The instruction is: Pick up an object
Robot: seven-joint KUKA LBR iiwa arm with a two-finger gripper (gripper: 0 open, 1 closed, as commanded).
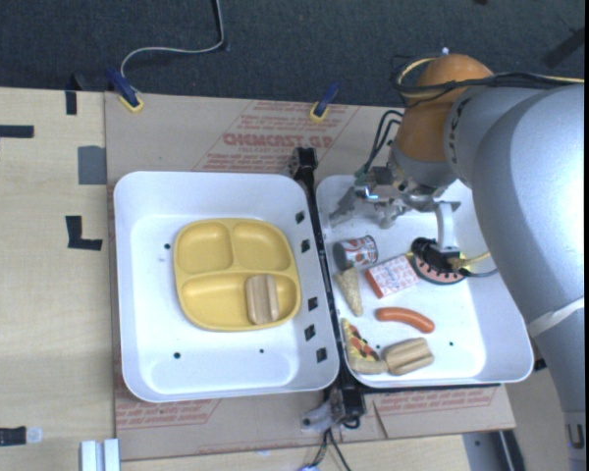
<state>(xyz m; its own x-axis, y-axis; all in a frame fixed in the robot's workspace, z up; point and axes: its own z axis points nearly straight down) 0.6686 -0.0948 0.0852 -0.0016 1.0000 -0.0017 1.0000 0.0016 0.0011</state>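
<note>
Camera view shows the claw [373, 201] over the right bin [476, 337]; whether it is spread or closed I cannot tell. Just below it is a small can [357, 253], round, smooth metal, probably slippery: I would descend straight and grip across its sides. Farther from the claw lie a glossy sausage [404, 318] and a matte bun [408, 355]

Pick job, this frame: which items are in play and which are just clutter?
In play: gripper, above the far end of the right bin; in that bin a small can, red-and-white packet, sausage, bread roll, cone-shaped piece.
Lying about: left bin; its yellow divided plate with a bread piece in the near-right compartment; clamps on the cardboard.
</note>
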